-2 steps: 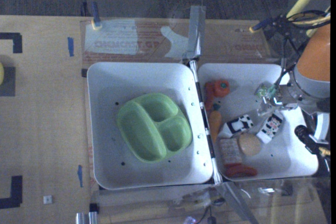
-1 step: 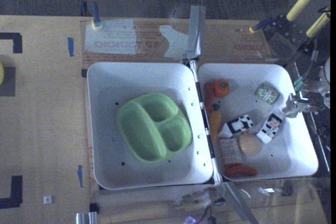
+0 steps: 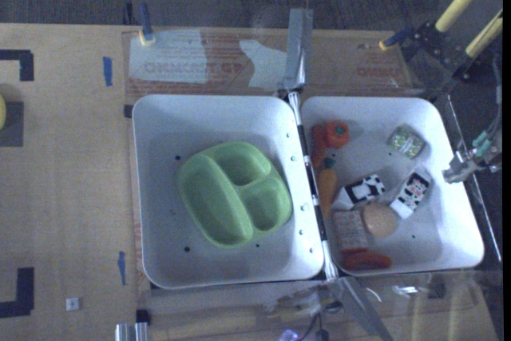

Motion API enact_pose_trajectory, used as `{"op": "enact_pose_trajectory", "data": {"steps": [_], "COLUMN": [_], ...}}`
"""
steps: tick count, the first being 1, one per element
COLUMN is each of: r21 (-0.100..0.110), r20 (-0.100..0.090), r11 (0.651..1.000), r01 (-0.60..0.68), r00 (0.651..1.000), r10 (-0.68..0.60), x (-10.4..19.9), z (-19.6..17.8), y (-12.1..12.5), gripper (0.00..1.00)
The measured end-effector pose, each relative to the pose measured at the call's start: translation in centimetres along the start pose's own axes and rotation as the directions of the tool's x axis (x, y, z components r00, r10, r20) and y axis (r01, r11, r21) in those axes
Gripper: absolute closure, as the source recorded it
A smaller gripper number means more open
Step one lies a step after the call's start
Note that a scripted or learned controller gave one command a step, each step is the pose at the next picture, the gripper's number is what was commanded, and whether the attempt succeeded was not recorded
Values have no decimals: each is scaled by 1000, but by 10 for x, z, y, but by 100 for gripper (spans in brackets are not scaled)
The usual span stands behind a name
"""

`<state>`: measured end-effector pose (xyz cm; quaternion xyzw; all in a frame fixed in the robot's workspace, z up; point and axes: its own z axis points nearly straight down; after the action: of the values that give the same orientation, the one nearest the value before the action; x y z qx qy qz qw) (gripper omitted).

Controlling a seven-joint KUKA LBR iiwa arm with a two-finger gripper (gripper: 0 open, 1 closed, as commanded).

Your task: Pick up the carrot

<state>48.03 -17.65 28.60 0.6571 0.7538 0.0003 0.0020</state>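
A pale wooden bench [image 3: 64,172] carries 2 shallow white bins side by side, with dark carpet beyond its far edge. The left bin [image 3: 160,251] holds a green divided plate [image 3: 233,193]. The carrot [image 3: 327,186] lies along the right bin's [image 3: 455,227] left wall, just below an orange bottle [image 3: 330,135] and near 2 cow-patterned cartons [image 3: 364,189]. The gripper [image 3: 465,165] hovers at the right bin's right rim, well apart from the carrot; how far it is spread, I cannot tell.
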Motion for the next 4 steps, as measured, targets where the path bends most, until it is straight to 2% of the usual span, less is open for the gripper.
{"op": "enact_pose_trajectory", "data": {"steps": [1,2,3,4], "r21": [-2,0,-1,-4], "r20": [2,-2,-2,5], "r11": [964,846,667,667], "r01": [266,533,745,745], "r00": [964,846,667,667], "r10": [-266,-533,-745,-745], "x": [-26,-1,-16,-16], "z": [-51,-19,7,-4], "y": [-3,0,-2,0], "gripper": [100,100,100,100]}}
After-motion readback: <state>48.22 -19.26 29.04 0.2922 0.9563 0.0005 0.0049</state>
